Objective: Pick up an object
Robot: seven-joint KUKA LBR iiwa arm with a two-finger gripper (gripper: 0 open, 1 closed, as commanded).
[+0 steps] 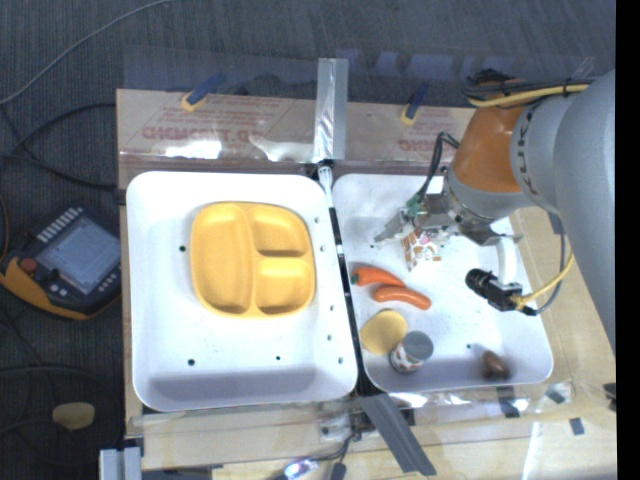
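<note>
1. Camera view: claw [425,230] low in the right bin [530,353], over a small white-and-red packet [424,250]; open or closed, cannot tell.
2. Reach step, nothing visibly held.
3. Next: settle squarely on the packet, clear of the carrot [376,276] and sausage [402,295] nearby.

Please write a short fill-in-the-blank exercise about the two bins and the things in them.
1. The yellow tray lies in the ____ bin.
2. The tray has ____ compartments.
3. The carrot lies in the ____ bin.
4. The gripper hangs over the ____ bin.

Missing words: left; three; right; right
</note>
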